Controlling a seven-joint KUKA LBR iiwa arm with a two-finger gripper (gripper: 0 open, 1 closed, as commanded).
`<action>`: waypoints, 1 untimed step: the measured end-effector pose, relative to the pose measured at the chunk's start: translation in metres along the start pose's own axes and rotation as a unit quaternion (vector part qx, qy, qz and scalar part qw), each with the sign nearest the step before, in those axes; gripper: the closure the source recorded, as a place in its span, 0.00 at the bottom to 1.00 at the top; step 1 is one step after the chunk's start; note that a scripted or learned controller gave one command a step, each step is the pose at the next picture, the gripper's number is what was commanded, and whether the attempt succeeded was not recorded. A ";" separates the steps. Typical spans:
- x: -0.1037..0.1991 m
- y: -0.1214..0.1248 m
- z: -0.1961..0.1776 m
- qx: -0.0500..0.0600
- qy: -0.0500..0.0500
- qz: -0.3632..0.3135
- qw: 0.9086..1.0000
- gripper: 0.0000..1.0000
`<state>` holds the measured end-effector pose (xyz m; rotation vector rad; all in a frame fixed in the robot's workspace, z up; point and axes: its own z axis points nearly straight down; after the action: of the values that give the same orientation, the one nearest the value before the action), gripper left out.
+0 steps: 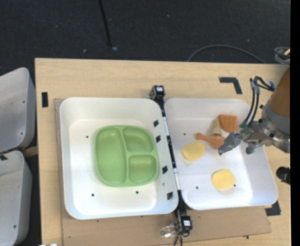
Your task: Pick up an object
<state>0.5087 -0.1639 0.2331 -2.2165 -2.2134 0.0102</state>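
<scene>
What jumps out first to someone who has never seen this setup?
A green tray with three compartments lies in the middle of the left bin. In the right bin lie two yellow pieces and orange ones, with the gripper reaching in from the right beside them.

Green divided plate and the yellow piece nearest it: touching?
Apart. The camera view shows the green divided plate in the left bin, the yellow piece in the right bin, dividing rims between.

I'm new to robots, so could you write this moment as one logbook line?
end effector: over right bin, beside orange piece | holding: unclear | yellow pieces: lying loose | green tray: left bin
</scene>
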 end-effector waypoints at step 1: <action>0.000 0.003 -0.006 -0.006 -0.001 -0.001 1.000 0.00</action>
<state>0.5113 -0.1638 0.2391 -2.2209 -2.2244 -0.0004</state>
